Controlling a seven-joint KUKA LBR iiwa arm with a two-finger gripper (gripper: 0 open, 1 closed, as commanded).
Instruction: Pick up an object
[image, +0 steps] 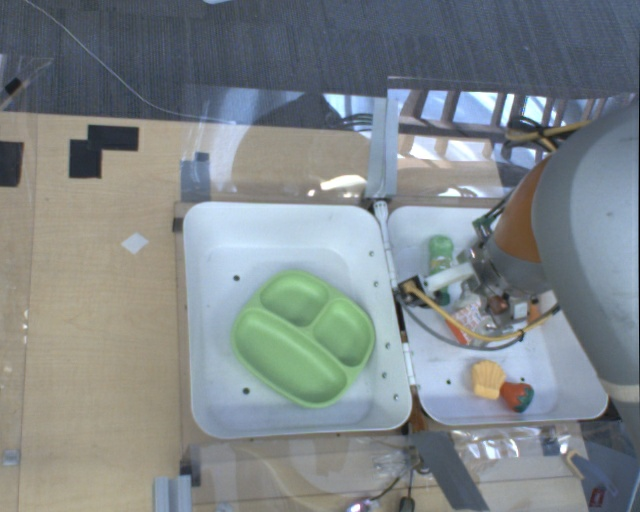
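Objects for picking lie in the right bin (575, 345): a green bottle-like item (439, 250) stands near the far wall, a small yellow toy (487, 379) rests toward the near edge, and just beside it, touching or nearly so, sits an orange-red toy with a green end (518, 396). Between the green item and the yellow toy, in the middle of that bin, the gripper (483, 300) hangs low from the grey arm (600, 240), whose orange band (518, 225) shows above the wrist. A pale bar (447, 279) and yellow and black cables (432, 301) stick out from the wrist toward the divider between the bins. Directly under the gripper lies something with red and white markings (466, 320), too cluttered to identify. Whether that item sits between the fingertips or merely beneath them cannot be told. The green item stands just beyond the gripper on the far side; the two toys lie near it on the near side, apart from the tool. In the left bin (215, 300) a green divided plate (304, 337) with three compartments lies flat, well apart from the gripper.
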